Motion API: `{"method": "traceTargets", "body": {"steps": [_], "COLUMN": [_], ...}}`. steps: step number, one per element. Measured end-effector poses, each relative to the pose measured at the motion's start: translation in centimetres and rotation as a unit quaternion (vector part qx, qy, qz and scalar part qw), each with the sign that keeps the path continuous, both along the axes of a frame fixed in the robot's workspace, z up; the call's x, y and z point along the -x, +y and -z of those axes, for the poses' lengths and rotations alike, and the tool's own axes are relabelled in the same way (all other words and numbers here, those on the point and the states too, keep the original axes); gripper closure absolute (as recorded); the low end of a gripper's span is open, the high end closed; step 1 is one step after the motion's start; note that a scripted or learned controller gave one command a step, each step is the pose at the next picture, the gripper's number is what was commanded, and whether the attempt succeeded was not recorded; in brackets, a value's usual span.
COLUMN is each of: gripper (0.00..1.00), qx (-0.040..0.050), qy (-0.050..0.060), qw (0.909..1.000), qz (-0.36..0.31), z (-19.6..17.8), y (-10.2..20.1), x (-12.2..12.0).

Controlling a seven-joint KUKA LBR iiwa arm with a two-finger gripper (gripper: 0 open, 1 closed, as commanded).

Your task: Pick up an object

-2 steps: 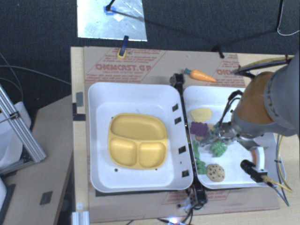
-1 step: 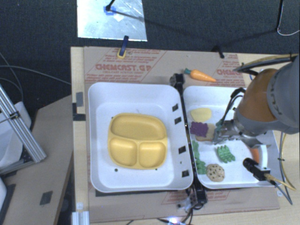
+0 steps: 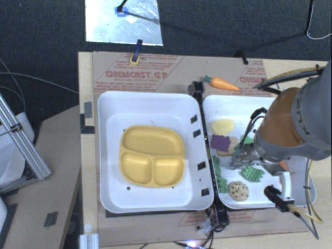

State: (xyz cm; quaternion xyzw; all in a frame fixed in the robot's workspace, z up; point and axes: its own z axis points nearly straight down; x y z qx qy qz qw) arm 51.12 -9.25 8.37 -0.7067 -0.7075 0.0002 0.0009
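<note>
In the right bin (image 3: 236, 104) lie several toy foods: a pale yellow piece (image 3: 222, 125), a purple piece (image 3: 221, 142) on a tan slice, a green leafy piece (image 3: 252, 173), a green strip (image 3: 220, 178) along the bin's left wall and a chocolate-chip cookie (image 3: 238, 191). My gripper (image 3: 239, 158) is low in this bin, just right of the purple piece and above the leafy piece. The grey arm with its orange band (image 3: 277, 123) covers the bin's right half.
The left bin (image 3: 148, 101) holds a yellow three-compartment tray (image 3: 152, 155). A toy carrot (image 3: 222, 83) lies on the bench behind the right bin. A blue and yellow tool (image 3: 136, 52) sits at the back. Cables run along the right edge.
</note>
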Motion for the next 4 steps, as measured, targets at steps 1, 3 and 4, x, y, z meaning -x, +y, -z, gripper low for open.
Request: {"method": "traceTargets", "body": {"steps": [1,3,4], "gripper": [1.00,1.00,1.00], "qx": [0.0007,-0.0007,0.0004], "qy": [-0.002,-0.007,-0.002], "qw": [1.0000,1.0000,1.0000], "qz": [-0.001,-0.006,0.000], "z": [-3.3,-10.7,-12.7], "y": [-0.2,7.9,6.1], "x": [0.0,-1.9,0.7]}}
